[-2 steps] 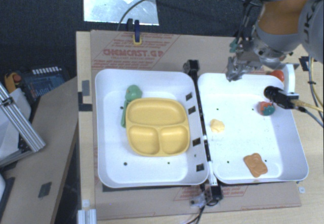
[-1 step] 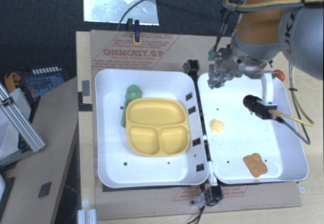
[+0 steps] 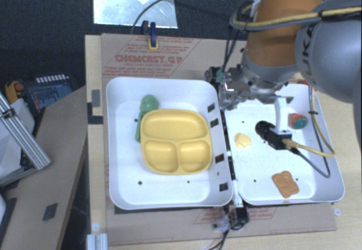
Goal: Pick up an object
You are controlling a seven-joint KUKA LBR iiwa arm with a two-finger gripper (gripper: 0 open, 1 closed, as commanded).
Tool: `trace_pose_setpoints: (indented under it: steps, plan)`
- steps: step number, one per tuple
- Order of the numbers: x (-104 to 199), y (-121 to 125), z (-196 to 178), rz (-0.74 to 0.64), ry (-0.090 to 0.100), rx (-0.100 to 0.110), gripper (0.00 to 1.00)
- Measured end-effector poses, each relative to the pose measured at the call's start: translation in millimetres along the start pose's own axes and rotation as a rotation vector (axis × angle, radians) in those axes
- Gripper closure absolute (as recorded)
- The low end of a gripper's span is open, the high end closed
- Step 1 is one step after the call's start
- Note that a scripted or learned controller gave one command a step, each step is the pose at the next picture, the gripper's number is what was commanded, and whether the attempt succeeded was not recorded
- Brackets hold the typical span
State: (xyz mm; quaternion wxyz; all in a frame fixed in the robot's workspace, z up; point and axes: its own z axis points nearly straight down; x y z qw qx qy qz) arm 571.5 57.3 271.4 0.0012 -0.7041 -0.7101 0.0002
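My gripper (image 3: pixel 231 90) hangs over the far left corner of the right bin (image 3: pixel 331 186) — whether the jaws are wide or narrow, I cannot tell. Nearest me lies a pale yellow lump (image 3: pixel 242 140); a red-and-teal piece (image 3: pixel 298 121) and a tan biscuit (image 3: pixel 285 183) lie further off. The left bin (image 3: pixel 121 186) holds a yellow divided tray (image 3: pixel 174 141) — it overlaps a green thing (image 3: pixel 148 103).

Left bin (image 3: pixel 121 152): yellow tray (image 3: pixel 174 141) central; green thing (image 3: pixel 148 103), perhaps a spoon, at tray's back-left corner. Right bin (image 3: pixel 254 172): biscuit (image 3: pixel 285 183) near front edge.

2 bins (image 3: pixel 121 175) (image 3: pixel 257 178) — 1 tray (image 3: pixel 172 141), 1 green pc (image 3: pixel 148 103) — 3 sm. bits (image 3: pixel 242 140) (image 3: pixel 285 183) (image 3: pixel 298 121).
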Motion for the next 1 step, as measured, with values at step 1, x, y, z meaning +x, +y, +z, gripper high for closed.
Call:
trace_pose_setpoints:
  steps: [1]
  plan:
    - [47.7, -17.0, 3.2, 0.001, -0.001, -0.001, 1.0]
